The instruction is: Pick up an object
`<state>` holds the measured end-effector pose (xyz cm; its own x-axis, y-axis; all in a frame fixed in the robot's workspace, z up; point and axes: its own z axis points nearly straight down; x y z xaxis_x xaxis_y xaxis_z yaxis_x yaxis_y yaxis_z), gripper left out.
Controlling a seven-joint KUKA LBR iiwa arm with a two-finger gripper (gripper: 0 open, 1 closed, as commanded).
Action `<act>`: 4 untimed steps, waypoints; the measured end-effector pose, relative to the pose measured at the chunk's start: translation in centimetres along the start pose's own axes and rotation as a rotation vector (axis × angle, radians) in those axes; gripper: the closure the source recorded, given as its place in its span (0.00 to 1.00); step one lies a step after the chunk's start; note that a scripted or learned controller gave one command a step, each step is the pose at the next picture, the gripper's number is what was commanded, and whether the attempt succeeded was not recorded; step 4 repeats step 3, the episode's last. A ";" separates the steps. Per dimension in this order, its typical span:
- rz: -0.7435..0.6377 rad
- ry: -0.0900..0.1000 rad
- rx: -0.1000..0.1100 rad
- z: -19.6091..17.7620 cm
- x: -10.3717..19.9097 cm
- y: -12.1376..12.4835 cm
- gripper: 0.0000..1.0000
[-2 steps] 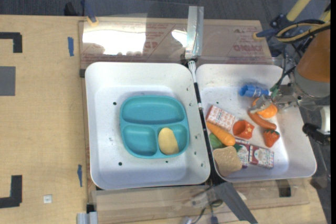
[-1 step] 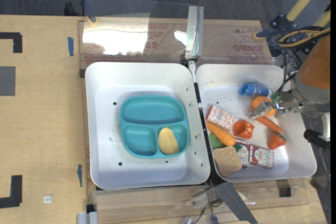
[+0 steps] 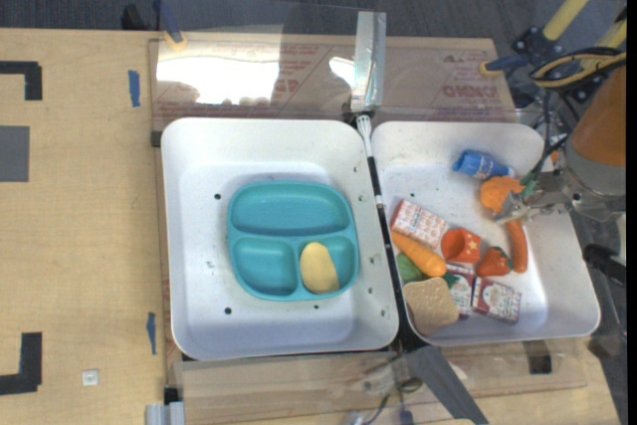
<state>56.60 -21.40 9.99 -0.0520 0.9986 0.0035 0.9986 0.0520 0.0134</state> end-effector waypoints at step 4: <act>0.321 -0.002 0.002 -8.9 14.5 11.3 1.00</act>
